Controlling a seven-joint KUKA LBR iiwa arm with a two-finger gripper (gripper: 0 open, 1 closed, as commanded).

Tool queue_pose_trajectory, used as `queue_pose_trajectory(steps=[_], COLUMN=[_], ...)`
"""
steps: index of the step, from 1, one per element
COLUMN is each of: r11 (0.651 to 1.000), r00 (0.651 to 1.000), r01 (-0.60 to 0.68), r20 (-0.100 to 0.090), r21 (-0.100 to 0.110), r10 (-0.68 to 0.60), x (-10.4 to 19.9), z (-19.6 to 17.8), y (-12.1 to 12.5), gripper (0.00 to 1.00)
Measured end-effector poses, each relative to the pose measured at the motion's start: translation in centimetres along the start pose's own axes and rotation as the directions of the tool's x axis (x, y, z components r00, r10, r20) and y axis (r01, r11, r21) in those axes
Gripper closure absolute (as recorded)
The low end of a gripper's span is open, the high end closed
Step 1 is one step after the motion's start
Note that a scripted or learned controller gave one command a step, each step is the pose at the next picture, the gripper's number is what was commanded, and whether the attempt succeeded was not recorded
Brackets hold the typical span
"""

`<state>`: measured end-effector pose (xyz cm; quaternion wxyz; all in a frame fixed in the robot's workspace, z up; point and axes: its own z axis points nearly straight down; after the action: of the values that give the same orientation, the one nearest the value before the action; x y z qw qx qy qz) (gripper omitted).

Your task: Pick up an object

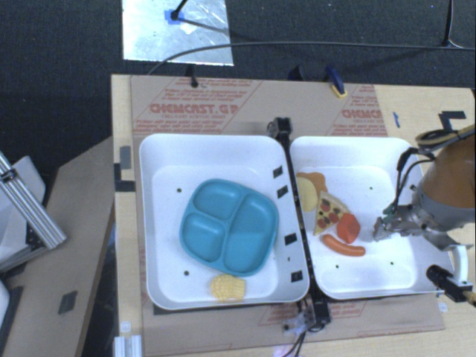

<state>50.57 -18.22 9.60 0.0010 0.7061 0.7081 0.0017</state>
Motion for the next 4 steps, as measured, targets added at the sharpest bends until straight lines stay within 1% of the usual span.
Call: queue_pose_trajectory(steps=[1, 2, 3, 4], r11=[1.000, 1.000, 1.000, 1.000], r00=[1.000, 1.000, 1.000, 1.000], r01=[0.002, 0.002, 0.003, 0.003], r20=[0.003, 0.004, 0.004, 0.003], r21=[-0.001, -0.004, -0.003, -0.001], r10=[-0.002, -0.002, -0.003, -0.003], x=[0.9, 0.5, 0.1, 0.1], z=[-4.9, -11.3, -16.0, -17.7], y=[0.1, 0.4, 1.3, 1.4], gripper=[1.00, 1.00, 1.00, 1.00])
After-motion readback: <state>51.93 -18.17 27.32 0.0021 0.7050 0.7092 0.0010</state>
